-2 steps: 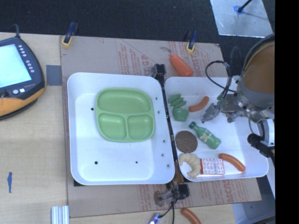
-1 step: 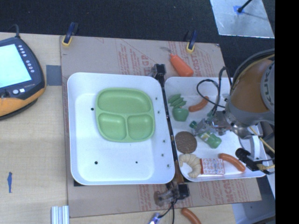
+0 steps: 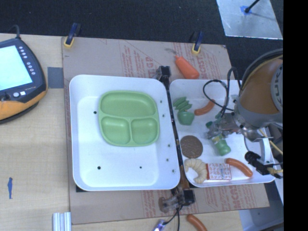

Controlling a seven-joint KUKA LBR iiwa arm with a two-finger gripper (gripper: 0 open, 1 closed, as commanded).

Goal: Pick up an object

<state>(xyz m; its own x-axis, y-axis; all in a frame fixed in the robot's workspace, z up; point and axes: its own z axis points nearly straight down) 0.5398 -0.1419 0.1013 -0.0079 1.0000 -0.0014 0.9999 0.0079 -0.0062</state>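
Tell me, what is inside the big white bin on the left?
Inside the left bin lies a green divided plate with three compartments, nothing in them. What is under the plate is covered.

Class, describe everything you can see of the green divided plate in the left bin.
The green divided plate is pale green and looks like matte plastic, a rounded rectangle with one long compartment along the top and two smaller ones below. It lies flat, right way up, in the upper middle of the left bin. No other object touches it.
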